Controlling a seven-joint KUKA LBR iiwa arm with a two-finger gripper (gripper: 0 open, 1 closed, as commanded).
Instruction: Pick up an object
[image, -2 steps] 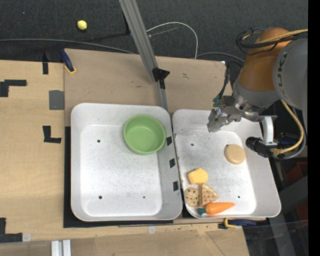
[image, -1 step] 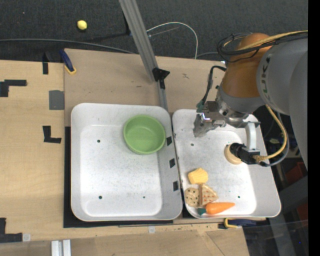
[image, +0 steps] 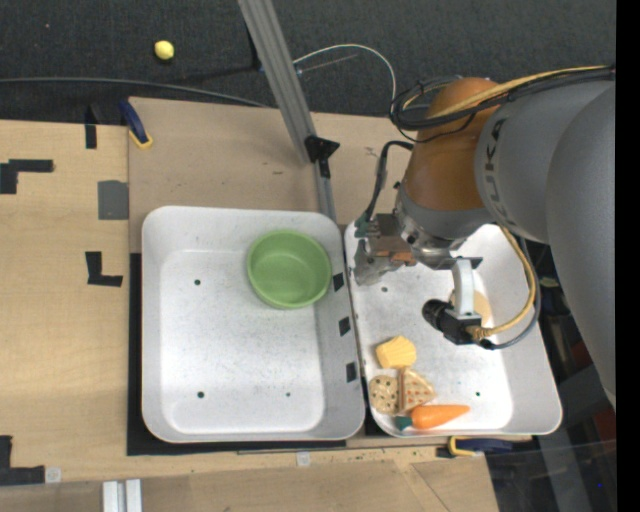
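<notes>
My gripper (image: 372, 258) hangs low over the back left part of the right bin (image: 520, 400), close to the wall it shares with the left bin. Nothing shows between its fingers. A yellow cheese-like block (image: 396, 352) lies toward the front of the right bin. Just in front of it sit a speckled cracker-like piece (image: 398, 391) and an orange carrot (image: 438, 416) at the front wall. A green bowl (image: 288, 268) stands upright in the back right part of the left bin (image: 200, 350), left of the gripper and across the wall.
The arm's grey body and orange wrist (image: 455, 130) cover the back right of the right bin. A black and white fitting with cables (image: 460, 310) hangs over that bin's middle. A slanted metal pole (image: 290, 90) rises behind the bins. A small yellow ball (image: 164, 49) lies on the floor far back left.
</notes>
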